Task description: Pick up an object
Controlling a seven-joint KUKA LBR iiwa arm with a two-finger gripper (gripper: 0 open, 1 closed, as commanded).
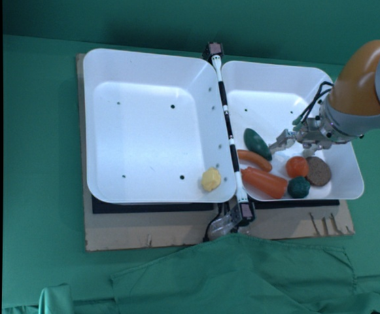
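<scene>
- Green cloth (242, 273) lies nearest, draped over the tabletop's front edge.
- Right bin (275, 84) holds the toy food: long carrot (263, 182), tomato (297, 167), dark avocado (257, 143).
- Gripper (282, 140) hovers beside the avocado; fingers look slightly apart, holding nothing.
- Avocado likely light, hard, slick; grip across its narrow middle.

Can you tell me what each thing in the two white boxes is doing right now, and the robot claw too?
Yellow lump: lying alone in the left bin's near right corner.
Dark green piece: lying in the right bin, by the claw.
Small orange carrot: lying flat.
Big orange carrot: lying flat.
Orange ball: resting.
Brown disc: lying flat.
Dark green ball: resting.
Claw: over the right bin, holding nothing.
</scene>
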